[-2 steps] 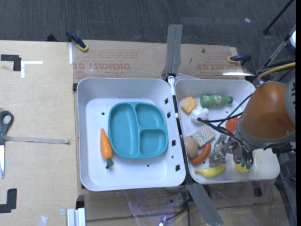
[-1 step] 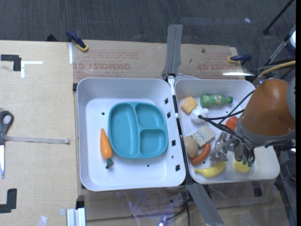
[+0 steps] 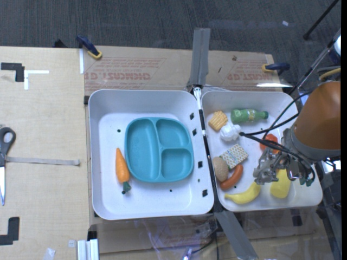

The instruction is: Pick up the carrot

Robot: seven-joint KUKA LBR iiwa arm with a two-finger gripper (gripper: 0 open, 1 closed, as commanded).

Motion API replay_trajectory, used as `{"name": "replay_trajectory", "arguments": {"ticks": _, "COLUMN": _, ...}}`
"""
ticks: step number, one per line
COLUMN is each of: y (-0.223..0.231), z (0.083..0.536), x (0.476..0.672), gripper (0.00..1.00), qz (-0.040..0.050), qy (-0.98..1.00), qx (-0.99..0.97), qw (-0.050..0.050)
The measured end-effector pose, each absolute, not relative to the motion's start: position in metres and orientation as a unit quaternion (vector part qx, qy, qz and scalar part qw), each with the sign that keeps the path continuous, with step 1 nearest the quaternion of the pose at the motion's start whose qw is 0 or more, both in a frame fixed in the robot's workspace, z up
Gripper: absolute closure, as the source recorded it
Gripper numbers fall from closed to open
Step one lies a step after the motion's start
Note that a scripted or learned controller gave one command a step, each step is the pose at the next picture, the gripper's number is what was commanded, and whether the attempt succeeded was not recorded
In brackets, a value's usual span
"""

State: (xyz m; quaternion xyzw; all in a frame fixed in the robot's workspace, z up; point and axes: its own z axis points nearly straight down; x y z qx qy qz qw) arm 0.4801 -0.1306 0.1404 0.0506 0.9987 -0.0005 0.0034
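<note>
The carrot (image 3: 122, 166), orange with a small dark green stem end, lies on the floor of the left bin (image 3: 101, 195). It sits just left of a teal divided plate (image 3: 160, 149), lengthwise from back to front. My gripper (image 3: 265, 170) hangs low over the right bin (image 3: 308, 201), above its front half, far to the right of the carrot. It is between a red item (image 3: 269, 141) and a yellow fruit (image 3: 280, 187). Nothing of the carrot is near it.
The right bin holds a green bottle (image 3: 248, 115), a yellow corn-like piece (image 3: 218, 120), a white lump (image 3: 230, 132), a speckled cracker (image 3: 235, 156), a brown roll (image 3: 220, 169), a sausage (image 3: 232, 177) and a banana (image 3: 243, 195). Scissors (image 3: 4, 145) lie on the bench at far left.
</note>
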Motion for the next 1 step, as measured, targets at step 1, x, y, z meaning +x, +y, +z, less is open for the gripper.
{"name": "replay_trajectory", "arguments": {"ticks": 1, "y": -0.1433, "z": 0.1565, "x": 0.4895, "gripper": 1.0, "qz": -0.0002, "qy": 0.957, "qx": 0.291, "qw": 0.002}}
